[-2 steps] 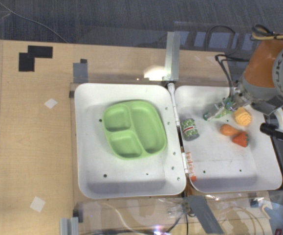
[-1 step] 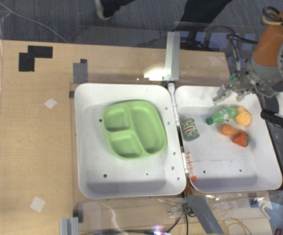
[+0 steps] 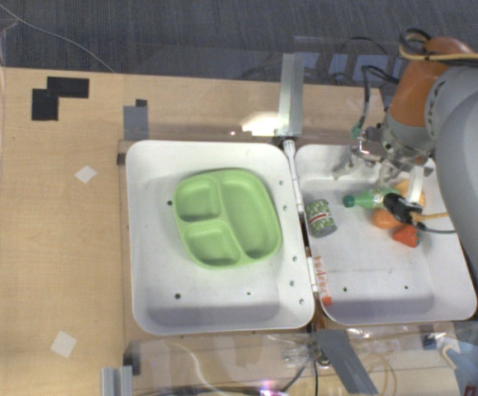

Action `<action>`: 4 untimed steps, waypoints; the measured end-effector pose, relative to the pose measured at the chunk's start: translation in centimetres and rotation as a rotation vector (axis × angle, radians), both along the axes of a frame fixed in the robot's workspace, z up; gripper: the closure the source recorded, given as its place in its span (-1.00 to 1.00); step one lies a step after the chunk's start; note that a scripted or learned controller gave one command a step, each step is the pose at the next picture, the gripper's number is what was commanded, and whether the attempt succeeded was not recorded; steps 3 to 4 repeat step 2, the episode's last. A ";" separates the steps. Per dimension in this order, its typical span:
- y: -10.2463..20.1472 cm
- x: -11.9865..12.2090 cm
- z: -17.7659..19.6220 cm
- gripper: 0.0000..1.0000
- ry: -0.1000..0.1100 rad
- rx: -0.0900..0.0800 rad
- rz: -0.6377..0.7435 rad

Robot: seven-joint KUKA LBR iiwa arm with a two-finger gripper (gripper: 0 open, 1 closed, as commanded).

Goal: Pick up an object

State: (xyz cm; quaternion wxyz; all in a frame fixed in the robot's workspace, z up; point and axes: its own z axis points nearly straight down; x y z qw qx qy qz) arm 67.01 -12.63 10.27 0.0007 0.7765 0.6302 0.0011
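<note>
Nearest, on the worktop (image 3: pixel 57 246), a left bin (image 3: pixel 214 316) and a right bin (image 3: pixel 387 295) are seen side by side. A green divided plate (image 3: pixel 226 217) is set in the left bin. At right of centre, in the right bin, a can (image 3: pixel 319 218) is laid near the left wall, and a red piece (image 3: pixel 405 236), an orange piece (image 3: pixel 382 218) and a green piece (image 3: pixel 362 198) are clustered beside it. Just above them the gripper (image 3: pixel 385 162) is hung; whether it is clenched or released cannot be told.

1. Two shallow white bins stand side by side on the tabletop: one left bin (image 3: pixel 139 246) and one right bin (image 3: pixel 387 297).
2. One green divided plate (image 3: pixel 226 217) with three compartments lies in the left bin.
3. One small can (image 3: pixel 319 218) with a green label lies in the right bin.
4. One green piece (image 3: pixel 362 198), one orange piece (image 3: pixel 383 218) and one red piece (image 3: pixel 405 236) also lie in the right bin; they are too small to identify.
5. Two pale square patches (image 3: pixel 84 173) sit near the tabletop's left edge.
</note>
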 end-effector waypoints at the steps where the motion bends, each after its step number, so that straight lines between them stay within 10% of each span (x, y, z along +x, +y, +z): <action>1: -0.1 0.3 1.5 1.00 -0.009 -0.003 0.007; 2: 0.0 0.3 1.5 -1.00 -0.008 -0.003 0.008; 4: 0.0 0.3 1.5 -1.00 -0.008 -0.003 0.008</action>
